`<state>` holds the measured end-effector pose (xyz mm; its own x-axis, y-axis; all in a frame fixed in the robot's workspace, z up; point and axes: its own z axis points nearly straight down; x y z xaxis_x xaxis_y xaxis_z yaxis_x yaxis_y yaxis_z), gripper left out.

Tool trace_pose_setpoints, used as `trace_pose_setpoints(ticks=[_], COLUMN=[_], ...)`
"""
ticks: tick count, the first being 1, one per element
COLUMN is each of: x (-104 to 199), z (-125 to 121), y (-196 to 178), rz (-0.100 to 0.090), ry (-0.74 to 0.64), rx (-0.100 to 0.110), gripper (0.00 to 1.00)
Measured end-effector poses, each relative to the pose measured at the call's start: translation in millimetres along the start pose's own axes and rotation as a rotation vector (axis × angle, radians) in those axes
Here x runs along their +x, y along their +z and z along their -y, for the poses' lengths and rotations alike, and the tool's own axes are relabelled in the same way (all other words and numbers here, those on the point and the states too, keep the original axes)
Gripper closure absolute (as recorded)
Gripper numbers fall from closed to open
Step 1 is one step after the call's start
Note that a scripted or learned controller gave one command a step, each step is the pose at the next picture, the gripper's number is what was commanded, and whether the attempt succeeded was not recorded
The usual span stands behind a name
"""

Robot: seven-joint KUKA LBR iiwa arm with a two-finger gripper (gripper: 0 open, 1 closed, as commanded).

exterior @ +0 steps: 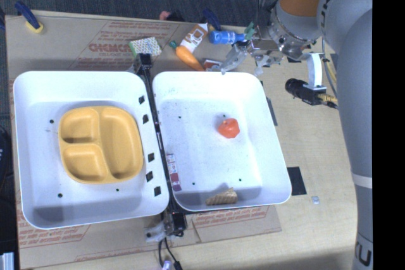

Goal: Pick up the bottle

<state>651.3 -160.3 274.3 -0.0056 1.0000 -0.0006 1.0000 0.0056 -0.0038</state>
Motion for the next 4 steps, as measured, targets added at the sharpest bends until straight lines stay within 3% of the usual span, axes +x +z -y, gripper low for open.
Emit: trace_pose_setpoints(ticks=[1,2,3,4], x=[1,-26,-37,-46], z=[0,37,119,175], y=[-10,-15,-37,12], rz=[0.000,0.000,-0.001,-0.001], ry=[-0.005,0.088,0.105,0.209], rx=[0.002,0.001,-0.001,0.001], gripper=[1.00,1.00,1.00,1.00])
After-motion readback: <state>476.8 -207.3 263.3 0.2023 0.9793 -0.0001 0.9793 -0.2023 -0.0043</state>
